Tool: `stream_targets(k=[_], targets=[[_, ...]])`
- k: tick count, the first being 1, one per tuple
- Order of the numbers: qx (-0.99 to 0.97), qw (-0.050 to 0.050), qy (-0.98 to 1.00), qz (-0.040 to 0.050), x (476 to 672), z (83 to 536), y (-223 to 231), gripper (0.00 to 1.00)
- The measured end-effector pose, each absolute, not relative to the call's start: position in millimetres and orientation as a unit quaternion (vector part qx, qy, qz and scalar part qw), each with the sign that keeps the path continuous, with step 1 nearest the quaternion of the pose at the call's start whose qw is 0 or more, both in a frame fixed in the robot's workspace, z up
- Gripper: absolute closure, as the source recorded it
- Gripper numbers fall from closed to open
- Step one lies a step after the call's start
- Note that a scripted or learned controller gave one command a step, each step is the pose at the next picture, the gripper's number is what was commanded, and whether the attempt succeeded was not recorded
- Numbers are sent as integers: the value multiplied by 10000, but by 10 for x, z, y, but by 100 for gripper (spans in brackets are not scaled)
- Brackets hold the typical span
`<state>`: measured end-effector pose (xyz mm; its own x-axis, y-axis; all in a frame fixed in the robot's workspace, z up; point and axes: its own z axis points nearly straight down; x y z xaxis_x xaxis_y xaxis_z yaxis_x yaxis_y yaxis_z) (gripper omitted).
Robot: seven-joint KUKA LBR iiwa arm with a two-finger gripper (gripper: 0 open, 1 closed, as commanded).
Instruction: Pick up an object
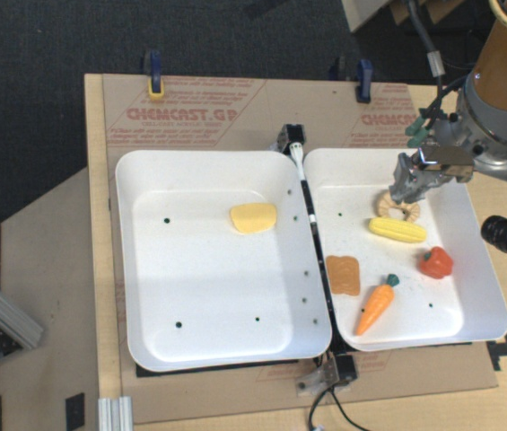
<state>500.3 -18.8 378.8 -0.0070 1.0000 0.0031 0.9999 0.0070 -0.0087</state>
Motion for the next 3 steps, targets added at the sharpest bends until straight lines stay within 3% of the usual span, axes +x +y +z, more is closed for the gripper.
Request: stream_targets(k=[1,2,3], targets=[[-7064,-47,-7078,-47,5068,4722,-153,100],[-7089,40,-7052,41,4772,3733,-544,100],[-7066,43,-7076,34,4781,2847,-263,100]])
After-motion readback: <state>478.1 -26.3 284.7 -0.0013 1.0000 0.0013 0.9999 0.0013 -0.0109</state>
